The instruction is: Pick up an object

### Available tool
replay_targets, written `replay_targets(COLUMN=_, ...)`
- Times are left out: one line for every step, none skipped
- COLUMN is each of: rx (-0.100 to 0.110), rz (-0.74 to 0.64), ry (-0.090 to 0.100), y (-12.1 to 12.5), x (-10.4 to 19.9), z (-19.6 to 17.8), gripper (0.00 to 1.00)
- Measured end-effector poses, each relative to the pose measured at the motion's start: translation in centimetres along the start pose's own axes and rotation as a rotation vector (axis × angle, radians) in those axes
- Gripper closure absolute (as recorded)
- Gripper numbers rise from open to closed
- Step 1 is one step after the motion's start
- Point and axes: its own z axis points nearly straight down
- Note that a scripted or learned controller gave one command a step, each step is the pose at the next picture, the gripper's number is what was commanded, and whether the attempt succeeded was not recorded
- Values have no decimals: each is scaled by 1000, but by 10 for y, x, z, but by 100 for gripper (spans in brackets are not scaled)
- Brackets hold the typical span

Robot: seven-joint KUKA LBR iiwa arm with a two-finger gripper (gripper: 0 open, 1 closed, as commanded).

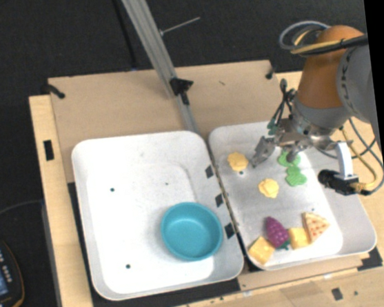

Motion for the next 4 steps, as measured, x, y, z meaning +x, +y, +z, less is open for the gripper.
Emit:
replay_targets(rx=3, rz=-1, ry=0, y=1, x=4, z=43, gripper=0)
replay_targets(rx=2, rz=1, ry=0, y=1, x=2, z=68, gripper=0)
replay_targets(rx=-3, rz=4, ry=1, y=3, x=2, z=55, gripper=100)
replay_targets(rx=-6, rz=0, ry=1, y=8, x=-6, z=7, gripper=100)
